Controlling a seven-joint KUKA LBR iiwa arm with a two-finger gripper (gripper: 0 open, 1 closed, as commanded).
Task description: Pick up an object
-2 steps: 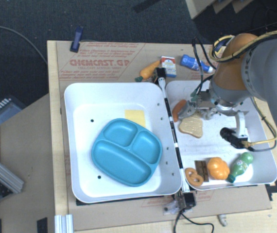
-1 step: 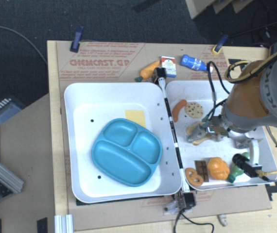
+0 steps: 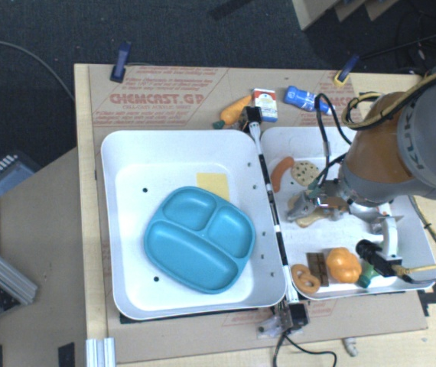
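The gripper [image 3: 307,205] sits low in the right bin [image 3: 413,228], centre-right of frame, among small items — grasp step, I judge — next needing a clean lift; its closure I cannot tell.

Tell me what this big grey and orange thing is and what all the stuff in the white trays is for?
That is a robot arm, reaching in from the right. One camera above the bench looks down on it at a slant. Its job is to pick something up. At its tip is a gripper, low in the right bin among small toys: an orange ball, a pretzel, a curved orange piece and a spotted cookie. I cannot tell whether it has grabbed anything. The left bin holds a blue divided plate and a yellow square.
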